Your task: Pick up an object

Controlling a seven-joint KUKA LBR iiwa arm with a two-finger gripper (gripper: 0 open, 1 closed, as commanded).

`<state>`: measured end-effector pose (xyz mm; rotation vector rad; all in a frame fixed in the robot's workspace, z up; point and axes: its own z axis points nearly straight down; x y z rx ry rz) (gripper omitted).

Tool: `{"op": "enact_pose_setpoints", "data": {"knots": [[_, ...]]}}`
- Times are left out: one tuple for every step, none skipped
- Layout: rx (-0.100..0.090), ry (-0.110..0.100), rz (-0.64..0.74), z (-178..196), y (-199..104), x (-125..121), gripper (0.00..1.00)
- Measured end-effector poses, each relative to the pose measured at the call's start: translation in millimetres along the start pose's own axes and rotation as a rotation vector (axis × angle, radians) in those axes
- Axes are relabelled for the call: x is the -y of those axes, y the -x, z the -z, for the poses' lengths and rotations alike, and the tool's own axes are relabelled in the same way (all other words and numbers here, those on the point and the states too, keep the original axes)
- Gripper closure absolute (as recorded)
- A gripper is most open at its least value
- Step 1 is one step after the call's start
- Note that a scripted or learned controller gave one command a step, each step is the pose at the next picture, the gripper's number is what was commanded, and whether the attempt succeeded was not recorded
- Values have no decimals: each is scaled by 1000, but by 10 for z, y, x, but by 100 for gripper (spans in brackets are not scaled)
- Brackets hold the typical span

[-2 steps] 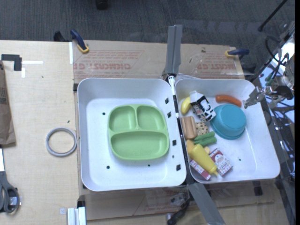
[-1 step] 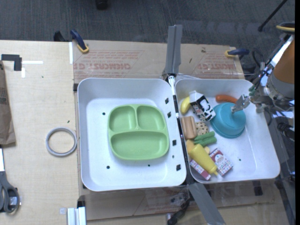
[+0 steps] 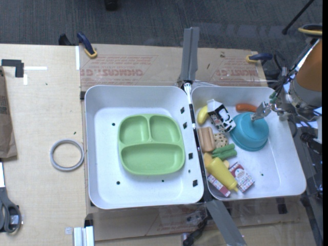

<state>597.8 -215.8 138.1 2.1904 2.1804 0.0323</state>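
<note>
The right bin (image 3: 287,173) holds a blue upturned bowl (image 3: 251,132), a banana (image 3: 203,115), a black-and-white carton (image 3: 221,118), an orange carrot (image 3: 246,107), a hot dog bun (image 3: 206,139), a cracker (image 3: 220,138), a green pea pod (image 3: 224,151), a yellow bottle (image 3: 221,172) and a small red box (image 3: 242,177). My gripper (image 3: 263,110) hangs low at the bowl's upper right edge, just right of the carrot. Nothing shows in its grasp. The left bin (image 3: 102,111) holds a green divided plate (image 3: 151,144).
A grey tape ring (image 3: 67,154) lies on the bench left of the bins, with scissors (image 3: 7,217) at the lower left corner. A grey metal bar (image 3: 189,55) rises behind the gap between the bins. Clamps (image 3: 87,44) sit at the cardboard's back corners.
</note>
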Motion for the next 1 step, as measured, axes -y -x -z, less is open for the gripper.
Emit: {"op": "enact_pose_setpoints", "data": {"knots": [[4, 6, 6, -12, -19, -20, 0]]}}
